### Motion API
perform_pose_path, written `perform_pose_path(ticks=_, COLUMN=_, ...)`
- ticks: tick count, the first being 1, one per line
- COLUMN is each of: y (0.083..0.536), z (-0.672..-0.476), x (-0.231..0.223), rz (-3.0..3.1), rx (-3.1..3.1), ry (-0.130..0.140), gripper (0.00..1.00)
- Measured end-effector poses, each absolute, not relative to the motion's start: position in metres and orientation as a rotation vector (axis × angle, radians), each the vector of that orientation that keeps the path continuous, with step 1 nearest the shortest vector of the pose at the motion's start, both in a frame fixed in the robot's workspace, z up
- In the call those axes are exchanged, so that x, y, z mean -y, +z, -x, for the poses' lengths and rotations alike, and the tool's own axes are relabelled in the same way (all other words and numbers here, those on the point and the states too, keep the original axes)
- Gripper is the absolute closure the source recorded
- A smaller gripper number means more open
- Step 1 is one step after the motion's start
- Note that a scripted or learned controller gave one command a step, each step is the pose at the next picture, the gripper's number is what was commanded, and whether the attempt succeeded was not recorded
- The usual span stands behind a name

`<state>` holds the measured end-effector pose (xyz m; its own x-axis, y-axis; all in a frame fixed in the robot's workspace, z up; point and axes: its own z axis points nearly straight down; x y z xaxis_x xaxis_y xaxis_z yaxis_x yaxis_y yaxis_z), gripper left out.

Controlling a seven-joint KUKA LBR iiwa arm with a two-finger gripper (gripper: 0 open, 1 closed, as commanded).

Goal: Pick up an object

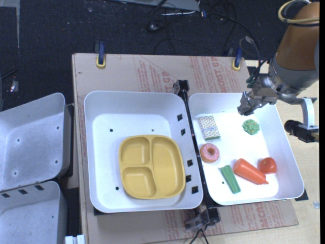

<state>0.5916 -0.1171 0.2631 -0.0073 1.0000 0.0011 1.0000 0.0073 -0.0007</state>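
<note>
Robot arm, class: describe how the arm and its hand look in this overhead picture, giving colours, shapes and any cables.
The arm is thick and rounded, with a grey body and a broad orange band above the wrist. A thin yellowish ring loops over its top, and dark cables run along the wrist. The hand is small, dark grey metal, and blocky, much narrower than the arm.

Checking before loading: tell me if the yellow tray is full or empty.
Empty. The tray lies flat in the left bin, and all three compartments show bare yellow plastic with nothing in them.
</note>
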Motion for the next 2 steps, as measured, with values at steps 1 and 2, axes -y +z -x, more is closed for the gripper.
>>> perform_pose_path(ticks=1, y=0.259, z=-0.607, x=0.065, rz=2.214, rx=2.230, ry=-0.002, gripper=1.00)
perform_pose_path(ticks=2, y=0.242, z=-0.611, x=0.008, rz=2.211, rx=2.228, ry=0.001, gripper=1.00)
